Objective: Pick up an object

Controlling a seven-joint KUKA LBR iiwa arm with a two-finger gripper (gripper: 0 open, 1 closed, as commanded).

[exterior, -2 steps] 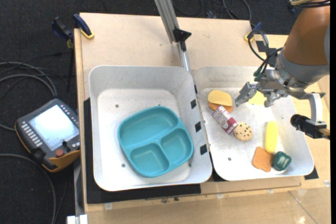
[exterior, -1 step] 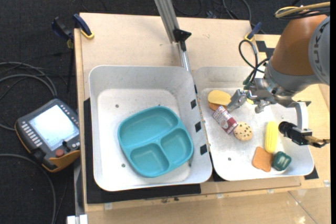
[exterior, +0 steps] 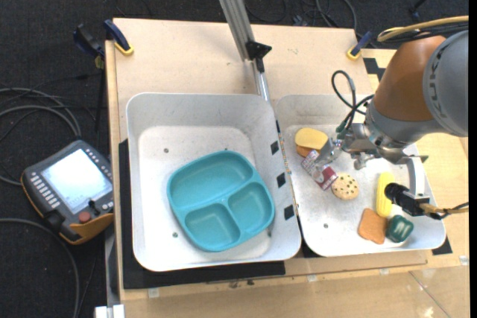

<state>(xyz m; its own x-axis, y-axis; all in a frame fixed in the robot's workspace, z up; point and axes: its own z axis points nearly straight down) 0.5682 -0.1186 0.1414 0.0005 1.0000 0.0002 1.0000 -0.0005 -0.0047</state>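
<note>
My gripper reaches in from the right and hangs low over the upper left part of the right bin. Directly under its tip lies a red and white packet. A yellow bun-like piece sits just left of the tip. A speckled cookie rests beside the packet. Farther right are a yellow corn cob, an orange wedge and a small green pepper. The view is too coarse to tell whether the gripper touches the packet.
The left bin holds a teal divided tray. A slanted metal pole ends at the bins' shared back edge. The arm's grey body and orange band cover the right bin's far right side. Cables loop above the gripper.
</note>
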